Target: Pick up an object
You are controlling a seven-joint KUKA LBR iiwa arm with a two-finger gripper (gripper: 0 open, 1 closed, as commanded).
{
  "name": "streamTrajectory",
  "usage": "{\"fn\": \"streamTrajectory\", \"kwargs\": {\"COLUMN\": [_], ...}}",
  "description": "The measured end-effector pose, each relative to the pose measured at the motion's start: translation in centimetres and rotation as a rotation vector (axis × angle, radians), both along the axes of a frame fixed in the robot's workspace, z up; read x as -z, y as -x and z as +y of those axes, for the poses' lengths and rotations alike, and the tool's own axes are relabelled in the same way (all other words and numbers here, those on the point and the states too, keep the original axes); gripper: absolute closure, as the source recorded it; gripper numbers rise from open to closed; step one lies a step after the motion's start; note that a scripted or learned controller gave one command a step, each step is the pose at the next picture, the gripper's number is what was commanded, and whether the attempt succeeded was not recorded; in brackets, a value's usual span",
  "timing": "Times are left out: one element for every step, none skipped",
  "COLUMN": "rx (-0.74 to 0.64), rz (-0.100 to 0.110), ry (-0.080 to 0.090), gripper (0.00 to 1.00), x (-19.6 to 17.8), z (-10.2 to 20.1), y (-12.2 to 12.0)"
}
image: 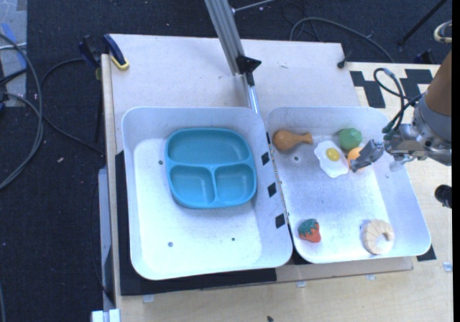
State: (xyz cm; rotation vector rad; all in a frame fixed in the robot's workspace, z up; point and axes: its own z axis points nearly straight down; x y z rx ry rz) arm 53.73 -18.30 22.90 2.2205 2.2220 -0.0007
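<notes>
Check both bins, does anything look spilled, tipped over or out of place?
Nothing stands out. The blue tray lies flat in the left bin; the toy foods lie scattered but apart in the right bin, none spilled outside.

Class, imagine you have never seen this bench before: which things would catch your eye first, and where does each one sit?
The blue divided plate stands out most, lying in the left bin. Next come the bright toy foods scattered in the right bin: a drumstick, a fried egg, a green piece, a strawberry and a pale pastry. The tool reaches in from the right, close to the egg.
</notes>
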Motion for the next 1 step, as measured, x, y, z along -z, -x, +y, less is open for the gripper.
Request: {"fn": "streamTrajectory", "kwargs": {"rx": [0.001], "rz": [0.006], "ry": [-0.002], "gripper": [0.00], "x": [6.19], "z": [0.64], "y": [0.46]}}
